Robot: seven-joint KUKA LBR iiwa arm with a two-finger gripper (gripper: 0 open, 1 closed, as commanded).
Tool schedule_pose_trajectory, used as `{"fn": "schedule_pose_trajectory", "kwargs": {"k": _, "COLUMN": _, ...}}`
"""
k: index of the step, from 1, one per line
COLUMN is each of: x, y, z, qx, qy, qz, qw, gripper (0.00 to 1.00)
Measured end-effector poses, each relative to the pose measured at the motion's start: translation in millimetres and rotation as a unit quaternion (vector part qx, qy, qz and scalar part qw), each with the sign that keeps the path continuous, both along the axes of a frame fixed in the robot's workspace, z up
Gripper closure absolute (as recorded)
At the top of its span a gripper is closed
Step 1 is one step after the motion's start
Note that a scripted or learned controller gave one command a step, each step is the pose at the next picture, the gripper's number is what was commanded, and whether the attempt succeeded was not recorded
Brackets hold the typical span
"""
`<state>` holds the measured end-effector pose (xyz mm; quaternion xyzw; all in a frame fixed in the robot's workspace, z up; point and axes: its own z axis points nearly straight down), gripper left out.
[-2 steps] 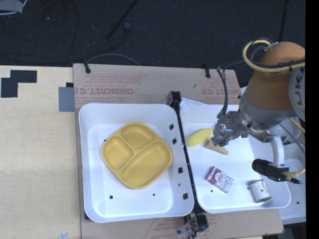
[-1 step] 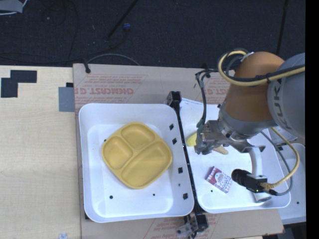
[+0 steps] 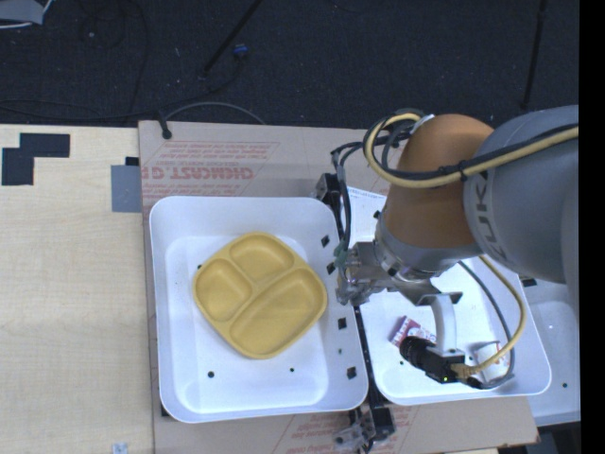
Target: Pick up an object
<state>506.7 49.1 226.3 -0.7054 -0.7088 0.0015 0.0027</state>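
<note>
Two white bins, left (image 3: 161,301) and right (image 3: 531,367), sit side by side on the bench (image 3: 66,301). The pincer (image 3: 350,282) hangs over the seam between them; the wrist hides its gap, so I cannot tell whether it is wide or narrow. A yellow divided plate (image 3: 260,294) lies flat in the left bin, just beside the pincer. What looks like a small red-and-white packet (image 3: 408,329) lies in the right bin, near the pincer.

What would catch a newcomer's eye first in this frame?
The yellow divided plate lying in the left bin stands out most. Next comes the grey and orange arm reaching over the right bin, its gripper low by the wall between the bins. A small red and white packet lies in the right bin near the arm.
</note>
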Motion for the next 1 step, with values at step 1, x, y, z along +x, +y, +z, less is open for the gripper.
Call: {"fn": "schedule_pose_trajectory", "kwargs": {"k": 1, "x": -7.9, "y": 44.5, "z": 6.5, "qx": -0.0006, "qy": -0.001, "qz": 0.0, "qw": 1.0, "gripper": 1.0}}
